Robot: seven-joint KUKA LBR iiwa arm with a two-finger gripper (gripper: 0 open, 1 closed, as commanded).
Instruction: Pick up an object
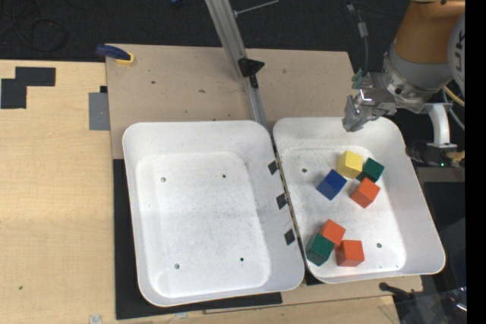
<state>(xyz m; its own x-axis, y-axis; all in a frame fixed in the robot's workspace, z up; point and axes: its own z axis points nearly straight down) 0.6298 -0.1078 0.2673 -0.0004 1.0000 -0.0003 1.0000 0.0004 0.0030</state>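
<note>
Risk: blocks sit bunched in the right bin (pixel 410 254). Yellow block (pixel 351 162) touches the green block (pixel 373 169), with the orange block (pixel 365 192) and blue block (pixel 331 184) just beside, so a descent could clip a neighbour or pinch two. Gripper (pixel 357 117) hangs above the bin's far rim, holding nothing; can't tell how far open.

The arm (pixel 429 26) is running off the frame at 2 o'clock, and its pincer (pixel 358 116) is showing too small (fingers unreadable) to judge.
</note>
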